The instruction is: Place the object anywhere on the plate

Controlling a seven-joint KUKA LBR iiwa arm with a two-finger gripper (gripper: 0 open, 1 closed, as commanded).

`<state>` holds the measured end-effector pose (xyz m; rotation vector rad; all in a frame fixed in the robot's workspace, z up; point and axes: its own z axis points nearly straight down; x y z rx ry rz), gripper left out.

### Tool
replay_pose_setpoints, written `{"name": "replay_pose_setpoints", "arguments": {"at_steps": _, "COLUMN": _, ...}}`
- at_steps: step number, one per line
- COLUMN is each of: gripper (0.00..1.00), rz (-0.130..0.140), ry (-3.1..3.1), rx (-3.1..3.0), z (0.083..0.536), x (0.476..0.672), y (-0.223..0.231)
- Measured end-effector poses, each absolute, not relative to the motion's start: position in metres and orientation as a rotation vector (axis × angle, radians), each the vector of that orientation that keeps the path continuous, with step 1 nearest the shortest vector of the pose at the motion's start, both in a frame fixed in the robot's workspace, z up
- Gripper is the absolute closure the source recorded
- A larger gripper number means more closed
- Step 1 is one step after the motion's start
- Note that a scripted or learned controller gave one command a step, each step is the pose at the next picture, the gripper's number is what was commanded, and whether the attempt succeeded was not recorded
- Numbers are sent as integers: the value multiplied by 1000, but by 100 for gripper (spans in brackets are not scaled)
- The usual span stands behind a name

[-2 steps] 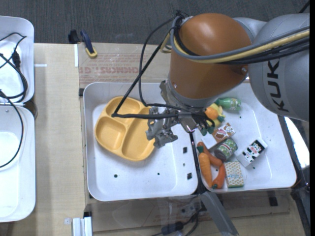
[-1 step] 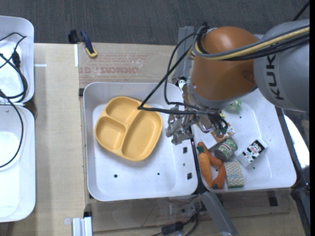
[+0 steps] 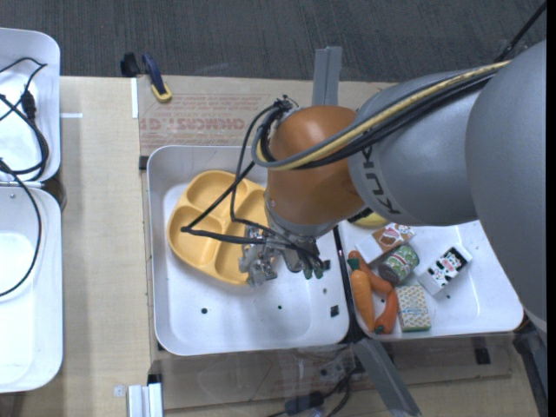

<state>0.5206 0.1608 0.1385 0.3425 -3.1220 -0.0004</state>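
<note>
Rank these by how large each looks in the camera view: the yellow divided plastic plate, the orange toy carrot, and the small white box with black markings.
1. Yellow divided plastic plate, plainly the largest, though the arm partly covers it.
2. Orange toy carrot.
3. Small white box with black markings.
The carrot is longer but thinner than the box, so those two are close.

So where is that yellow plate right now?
The yellow plate lies in the upper left part of the left bin, with the gripper hanging over its lower right edge.
</note>
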Motion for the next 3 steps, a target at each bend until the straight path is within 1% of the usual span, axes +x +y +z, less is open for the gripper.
{"name": "replay_pose_setpoints", "arguments": {"at_steps": 1, "gripper": 100, "rz": -1, "ry": -3101, "rx": 522, "z": 278, "x": 539, "y": 138}}
{"name": "replay_pose_setpoints", "arguments": {"at_steps": 2, "gripper": 100, "rz": -1, "ry": -3033, "rx": 814, "z": 130, "x": 500, "y": 165}}
{"name": "replay_pose_setpoints", "arguments": {"at_steps": 3, "gripper": 100, "rz": -2, "ry": -2989, "rx": 983, "z": 285, "x": 590, "y": 149}}
